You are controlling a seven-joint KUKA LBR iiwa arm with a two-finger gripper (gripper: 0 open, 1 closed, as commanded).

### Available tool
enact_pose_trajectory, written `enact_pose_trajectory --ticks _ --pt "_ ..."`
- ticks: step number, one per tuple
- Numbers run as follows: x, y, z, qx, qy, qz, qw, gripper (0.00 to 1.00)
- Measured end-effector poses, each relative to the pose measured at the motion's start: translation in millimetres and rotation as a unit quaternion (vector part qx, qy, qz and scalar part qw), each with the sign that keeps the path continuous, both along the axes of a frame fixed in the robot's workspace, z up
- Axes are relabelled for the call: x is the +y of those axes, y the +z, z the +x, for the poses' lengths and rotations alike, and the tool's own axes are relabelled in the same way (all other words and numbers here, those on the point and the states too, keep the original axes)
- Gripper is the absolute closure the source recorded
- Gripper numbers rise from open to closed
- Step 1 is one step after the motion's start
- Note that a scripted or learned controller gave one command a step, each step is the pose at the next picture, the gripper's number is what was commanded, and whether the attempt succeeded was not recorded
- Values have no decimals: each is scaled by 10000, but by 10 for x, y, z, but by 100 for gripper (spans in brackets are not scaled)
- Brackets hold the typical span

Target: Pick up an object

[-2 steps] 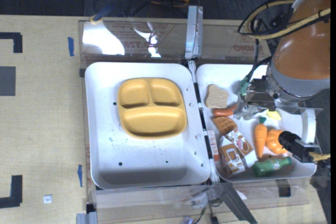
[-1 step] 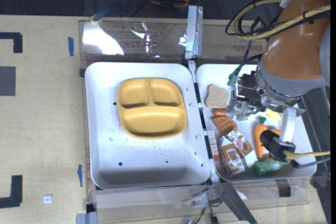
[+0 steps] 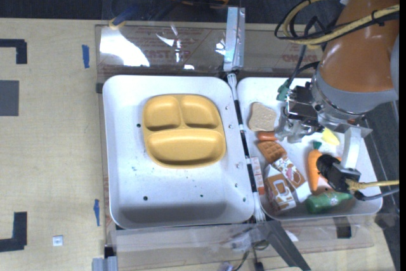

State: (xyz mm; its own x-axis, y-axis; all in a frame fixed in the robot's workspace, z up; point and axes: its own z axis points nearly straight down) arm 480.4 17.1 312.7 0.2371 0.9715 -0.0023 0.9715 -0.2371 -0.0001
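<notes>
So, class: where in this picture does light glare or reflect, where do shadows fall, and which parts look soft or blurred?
In the camera view, glare streaks the clear panel behind the left bin; a soft shadow lies under the yellow tray and along that bin's near wall; the orange arm looms large and slightly soft; the gripper area is dim and cluttered, with detail hard to read.

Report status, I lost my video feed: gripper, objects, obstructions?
Gripper low in right white bin, fingers unreadable. Tan bread slice, orange carrot loose. Yellow compartment tray in left bin.
</notes>
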Motion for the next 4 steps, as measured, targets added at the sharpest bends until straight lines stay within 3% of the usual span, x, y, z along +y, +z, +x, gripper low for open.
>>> enact_pose_trajectory --ticks 1,2,3,4 --pt "-414 621 498 -3 -1422 1 9898 100" --pt "-576 -76 -11 15 -415 11 9991 100" --pt "20 -165 -9 6 -2502 7 9682 100" --pt "-261 1060 514 -4 -1289 4 9917 100"
